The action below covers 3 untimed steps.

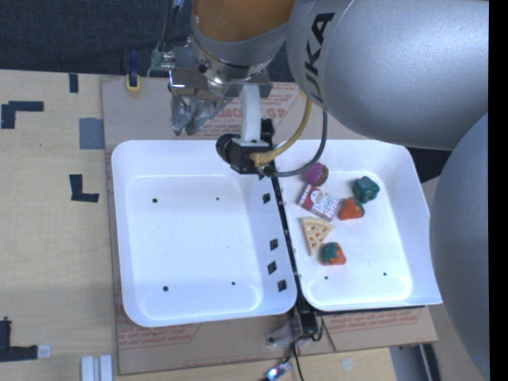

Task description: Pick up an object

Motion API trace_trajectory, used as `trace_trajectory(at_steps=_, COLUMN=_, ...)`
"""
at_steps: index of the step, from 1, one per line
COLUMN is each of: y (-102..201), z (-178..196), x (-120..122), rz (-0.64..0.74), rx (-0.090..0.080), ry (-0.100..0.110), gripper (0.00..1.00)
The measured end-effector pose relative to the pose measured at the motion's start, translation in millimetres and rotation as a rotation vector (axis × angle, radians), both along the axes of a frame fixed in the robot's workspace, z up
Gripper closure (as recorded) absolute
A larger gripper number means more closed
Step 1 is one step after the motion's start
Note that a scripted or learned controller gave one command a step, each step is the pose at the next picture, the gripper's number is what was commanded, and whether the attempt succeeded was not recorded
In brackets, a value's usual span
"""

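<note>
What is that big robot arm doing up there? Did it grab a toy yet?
Not that I can see. The big grey arm reaches in from the right, and its gripper hangs above the back edge of the left bin. I can't tell whether it holds anything. The toys all lie in the right bin: a purple piece, a teal piece, a red and white packet, an orange piece, a yellow wedge and a small strawberry-like toy.

Even overhead light is washing the white bins (190, 244) bright, glare is sheening the grey arm (397, 54), soft shadows are falling on the cardboard behind, and everything is looking slightly soft.
</note>
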<state>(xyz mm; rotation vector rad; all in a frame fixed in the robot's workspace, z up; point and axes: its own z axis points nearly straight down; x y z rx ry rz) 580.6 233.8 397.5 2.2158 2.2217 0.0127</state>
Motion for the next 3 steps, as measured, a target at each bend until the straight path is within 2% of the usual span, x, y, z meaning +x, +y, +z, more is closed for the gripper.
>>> trace_trajectory(at_steps=1, y=-0.6, z=146.5, x=46.1, rz=0.000, rx=0.002, ry=-0.008, gripper=1.00)
trace_trajectory(at_steps=2, y=-0.7, z=-13.8, x=-24.0, rz=0.000, rx=-0.011, ry=0.029, gripper=1.00)
trace_trajectory(at_steps=3, y=-0.8, z=-40.8, x=-64.7, rz=0.000, rx=-0.006, ry=0.016, gripper=1.00)
